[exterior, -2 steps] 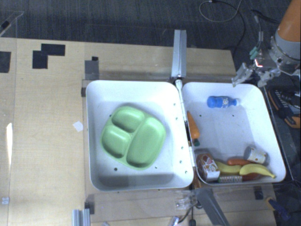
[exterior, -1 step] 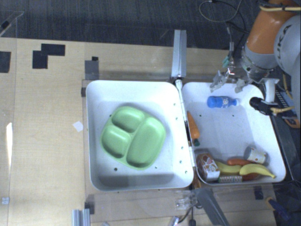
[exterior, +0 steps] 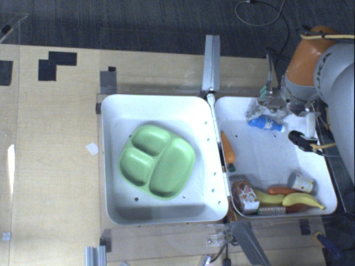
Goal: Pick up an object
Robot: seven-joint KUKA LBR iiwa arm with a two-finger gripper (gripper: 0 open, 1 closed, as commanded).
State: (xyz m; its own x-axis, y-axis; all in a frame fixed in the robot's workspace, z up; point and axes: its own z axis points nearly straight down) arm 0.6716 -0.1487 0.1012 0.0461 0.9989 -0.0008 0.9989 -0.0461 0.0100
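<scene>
The tool hangs low over the right bin's far corner, seemingly to take the blue packet just beneath, its grip unclear, while the carrot, can, banana and cup lie well clear, obstructing nothing.

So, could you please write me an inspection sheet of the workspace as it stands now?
Surface: wooden bench bearing two white bins, left bin and right bin.
Job's things: blue object beneath the pincer; orange marker by the divider; banana, red pepper, small can and white cup along the right bin's near edge.
Clutter: green divided plate in the left bin.
Grippers: pincer over the blue object; grasp not discernible.
Cables: thin cable looped on the floor.
Surroundings: dark carpet; black markers on the bench.
</scene>
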